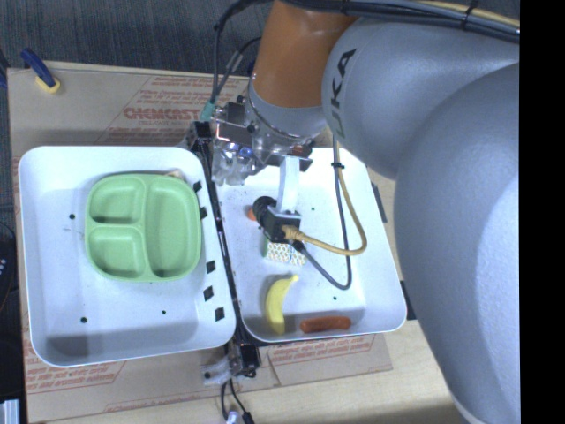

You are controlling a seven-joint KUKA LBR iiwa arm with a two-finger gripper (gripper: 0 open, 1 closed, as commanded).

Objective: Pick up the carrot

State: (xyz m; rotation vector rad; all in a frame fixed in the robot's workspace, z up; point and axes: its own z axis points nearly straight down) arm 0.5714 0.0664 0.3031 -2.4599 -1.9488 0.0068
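A long orange-red piece that looks like the carrot (325, 324) lies flat along the front wall of the right bin (375, 237). My gripper (232, 164) hangs over that bin's back left corner, close to the divider between the bins and well away from the carrot. Nothing shows held in it. A small orange bit (259, 215) peeks out below the wrist near the bin's middle; what it is I cannot tell.
A yellow banana (279, 302) lies just left of the carrot. A small patterned pale block (283, 253) sits mid-bin. The left bin (44, 237) holds a green divided plate (144, 226). The bulky arm covers the right side.
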